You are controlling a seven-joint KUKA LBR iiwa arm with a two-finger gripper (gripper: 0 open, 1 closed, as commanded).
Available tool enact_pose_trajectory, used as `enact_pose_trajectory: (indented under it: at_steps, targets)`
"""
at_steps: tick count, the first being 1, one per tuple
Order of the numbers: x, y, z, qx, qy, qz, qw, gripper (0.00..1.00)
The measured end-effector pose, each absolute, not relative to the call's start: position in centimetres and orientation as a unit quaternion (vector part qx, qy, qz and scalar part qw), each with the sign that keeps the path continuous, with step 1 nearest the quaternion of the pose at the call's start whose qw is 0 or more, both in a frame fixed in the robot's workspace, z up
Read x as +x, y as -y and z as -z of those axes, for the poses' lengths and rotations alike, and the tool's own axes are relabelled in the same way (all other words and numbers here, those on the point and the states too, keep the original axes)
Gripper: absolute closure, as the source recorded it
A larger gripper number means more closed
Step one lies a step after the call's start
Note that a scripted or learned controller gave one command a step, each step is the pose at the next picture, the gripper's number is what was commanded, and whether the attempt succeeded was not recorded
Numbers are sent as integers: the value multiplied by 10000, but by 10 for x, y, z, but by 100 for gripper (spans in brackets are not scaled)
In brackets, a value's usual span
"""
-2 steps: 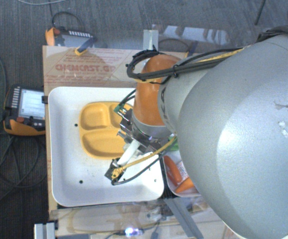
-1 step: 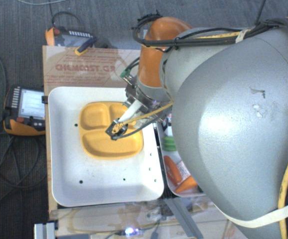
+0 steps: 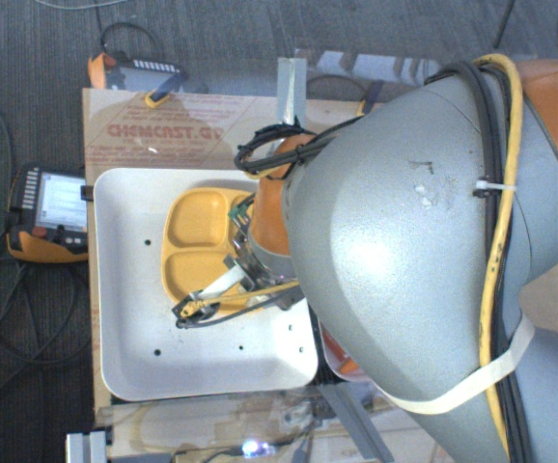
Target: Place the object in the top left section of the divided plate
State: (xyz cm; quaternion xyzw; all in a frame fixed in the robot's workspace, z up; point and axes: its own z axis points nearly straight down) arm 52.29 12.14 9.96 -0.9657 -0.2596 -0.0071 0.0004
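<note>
A yellow divided plate (image 3: 194,222) lies in the left white bin (image 3: 129,287), toward its upper middle. Two of its sections show, one above the other; its right part is hidden under the arm. My gripper (image 3: 242,255) hangs over the plate's right side, below the orange wrist band (image 3: 271,212). A small greenish thing (image 3: 239,216) shows at the plate's right edge, close against the wrist; what it is I cannot make out. The grey arm (image 3: 404,239) covers most of the right half of the view.
A cardboard sheet (image 3: 168,131) lies behind the left bin. A handheld pendant with a lit screen (image 3: 49,212) rests on the floor to the left. The left bin's lower floor (image 3: 211,355) is bare white. The right bin is mostly hidden by the arm.
</note>
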Motion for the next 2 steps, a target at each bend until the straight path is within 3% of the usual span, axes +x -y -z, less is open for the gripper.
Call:
enact_pose_trajectory:
  at_steps: [1,2]
  targets:
    - [587,-52,-208,-8931,4499,-39,-12,100]
    - [532,-81,-195,-9530,3029,-50,2,100]
